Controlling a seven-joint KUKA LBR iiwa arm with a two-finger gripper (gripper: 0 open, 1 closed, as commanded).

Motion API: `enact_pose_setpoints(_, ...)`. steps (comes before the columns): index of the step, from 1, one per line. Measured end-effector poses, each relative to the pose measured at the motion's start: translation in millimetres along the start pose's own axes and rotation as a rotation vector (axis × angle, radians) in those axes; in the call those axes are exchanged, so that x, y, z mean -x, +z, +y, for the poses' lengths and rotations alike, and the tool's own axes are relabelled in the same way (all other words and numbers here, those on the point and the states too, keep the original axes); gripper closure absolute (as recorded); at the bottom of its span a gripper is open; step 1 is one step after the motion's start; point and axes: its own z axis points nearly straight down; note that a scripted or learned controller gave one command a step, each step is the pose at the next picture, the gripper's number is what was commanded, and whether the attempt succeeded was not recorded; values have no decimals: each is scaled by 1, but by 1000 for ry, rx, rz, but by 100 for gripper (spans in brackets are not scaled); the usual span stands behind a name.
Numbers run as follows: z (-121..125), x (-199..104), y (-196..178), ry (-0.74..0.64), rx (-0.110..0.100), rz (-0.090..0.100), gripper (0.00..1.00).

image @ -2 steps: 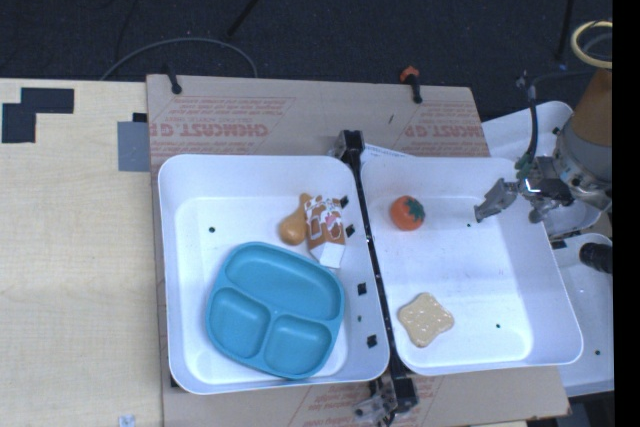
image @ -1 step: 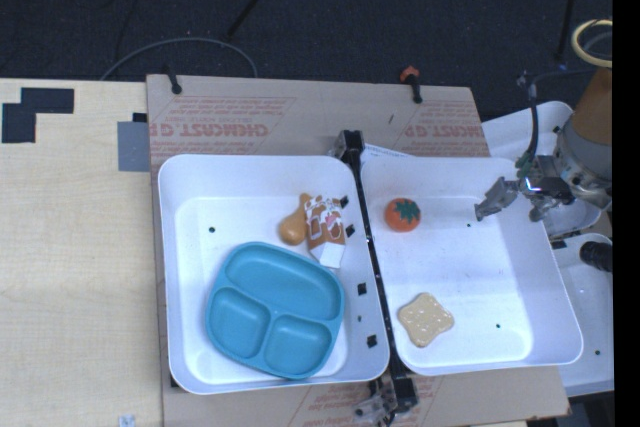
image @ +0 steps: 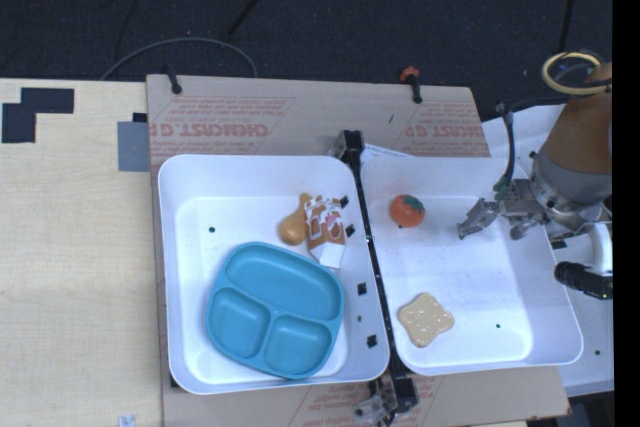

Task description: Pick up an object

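Observation:
My gripper (image: pixel 497 224) hangs over the right bin (image: pixel 560 345) near its right side, open, with nothing between its fingers. A small red-orange tomato-like object (image: pixel 406 210) lies in that bin to the left of the gripper, a short gap away. A tan cracker-shaped piece (image: pixel 425 319) rests near the bin's front. In the left bin (image: pixel 180 215) a blue divided plate (image: pixel 275 310) lies flat. Behind it sit a small orange-brown piece (image: pixel 292 228) and a brown-and-white gingerbread-like piece (image: pixel 325 220).
A black divider clamp (image: pixel 365 255) runs between the two bins. The grey arm with its orange band (image: pixel 585 130) comes in from the right above the right bin's edge. Cardboard (image: pixel 300 120) lies under the bins.

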Motion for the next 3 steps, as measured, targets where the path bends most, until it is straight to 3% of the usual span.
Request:
enact_pose_setpoints(1,-1,-1,54,1,0,0,0)
enact_pose_setpoints(2,0,0,41,2,4,-1,100)
enact_pose_setpoints(3,0,-5,-21,-2,11,-3,100)
